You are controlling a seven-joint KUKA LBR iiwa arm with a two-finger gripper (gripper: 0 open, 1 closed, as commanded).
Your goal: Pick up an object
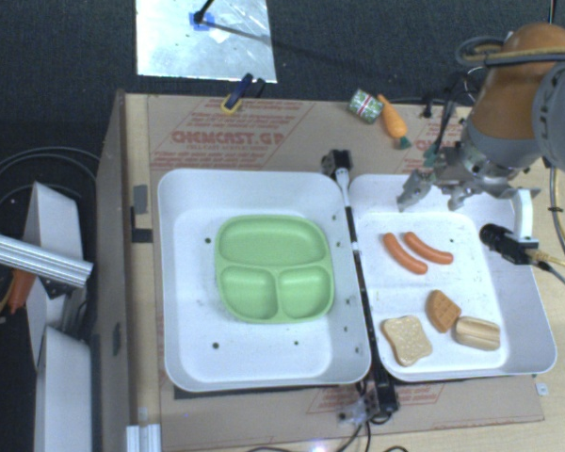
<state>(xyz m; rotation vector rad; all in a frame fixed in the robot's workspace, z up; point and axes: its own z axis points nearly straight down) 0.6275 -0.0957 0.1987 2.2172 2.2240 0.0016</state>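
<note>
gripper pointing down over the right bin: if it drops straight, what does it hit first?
Probably bare floor of the right bin near its back edge. The gripper sits behind the two sausages; depth is unclear from this slant.

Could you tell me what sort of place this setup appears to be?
Probably a robotics lab bench for pick-up trials: a robot arm reaches over two white bins, toy food such as sausages lies in one, and loose cables run alongside.

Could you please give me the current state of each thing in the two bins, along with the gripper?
Gripper: above the right bin's far edge, holding nothing.
Green tray: flat in left bin.
Two sausages: lying side by side in right bin.
Bread slice: flat, near front.
Bread roll: resting beside the brown pastry.
</note>
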